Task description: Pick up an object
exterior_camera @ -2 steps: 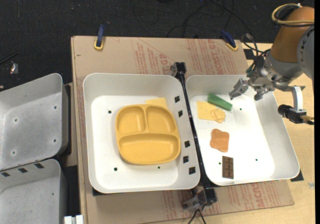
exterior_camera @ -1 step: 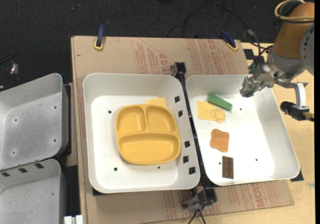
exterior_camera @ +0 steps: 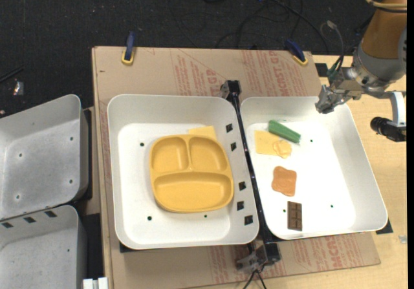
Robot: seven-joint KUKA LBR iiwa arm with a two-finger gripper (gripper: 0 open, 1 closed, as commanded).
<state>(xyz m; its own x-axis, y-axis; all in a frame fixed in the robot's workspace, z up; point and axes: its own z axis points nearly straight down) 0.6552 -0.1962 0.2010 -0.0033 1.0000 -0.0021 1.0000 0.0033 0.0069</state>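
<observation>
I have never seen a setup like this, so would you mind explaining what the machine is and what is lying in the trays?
This is one camera fixed above a bench, looking down at a slant. The grey and orange arm entering from the right is a robot; its gripper hangs over the far corner of the right bin. That bin holds a green block, a pale yellow slice, an orange piece and a brown chocolate bar. The left bin holds a yellow divided plate. I see nothing held in the gripper.

Bright, even overhead light; soft shadows, sharp focus, dark floor behind
</observation>
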